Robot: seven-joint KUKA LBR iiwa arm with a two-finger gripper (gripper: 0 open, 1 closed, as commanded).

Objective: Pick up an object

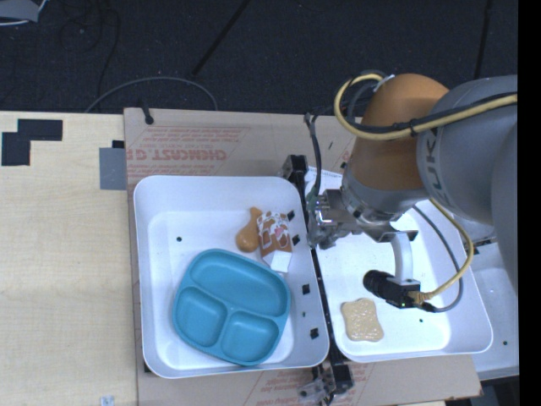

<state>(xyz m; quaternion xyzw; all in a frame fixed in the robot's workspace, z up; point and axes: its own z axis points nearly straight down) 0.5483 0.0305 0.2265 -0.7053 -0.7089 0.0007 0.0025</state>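
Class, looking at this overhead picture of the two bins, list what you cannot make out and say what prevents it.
- Tool: the arm's wrist covers it in the camera view, so its state is unclear.
- Right bin: its far part lies under the arm.
- Small brown items in the left bin: too small to identify.

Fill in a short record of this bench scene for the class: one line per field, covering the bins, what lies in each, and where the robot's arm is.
left bin: white, shallow, holds three things
blue plate: three compartments, lies in the left bin toward its near side
orange toy: beside a small patterned piece, just beyond the plate
right bin: white, shallow, beside the left one
tan flat piece: lies on the right bin's floor, near side
arm: grey with orange band, reaching over the right bin
hand: fingers cannot be made out
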